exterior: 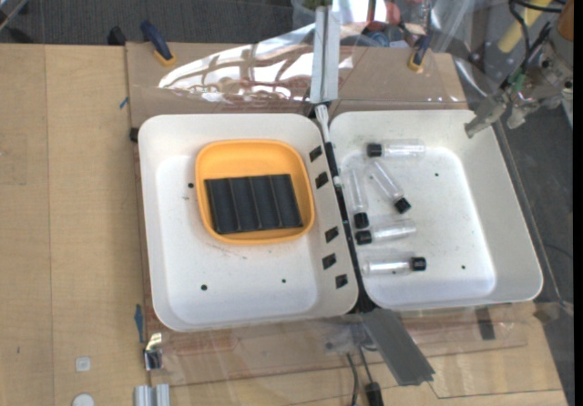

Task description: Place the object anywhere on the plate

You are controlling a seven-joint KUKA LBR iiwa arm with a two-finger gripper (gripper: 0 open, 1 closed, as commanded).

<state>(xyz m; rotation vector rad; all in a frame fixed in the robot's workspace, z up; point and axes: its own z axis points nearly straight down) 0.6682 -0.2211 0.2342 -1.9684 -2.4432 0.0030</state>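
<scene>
My single camera sits fixed above the bench [64,167]; it looks down obliquely on both bins [173,295].

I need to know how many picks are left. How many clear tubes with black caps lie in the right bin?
5, all in the right bin: top tube, left tube, middle tube, lower tube, bottom tube.

We see even, bright overhead light, strong glare on the clear panel [264,67] behind the bins, soft shadows and slight overall blur.
</scene>
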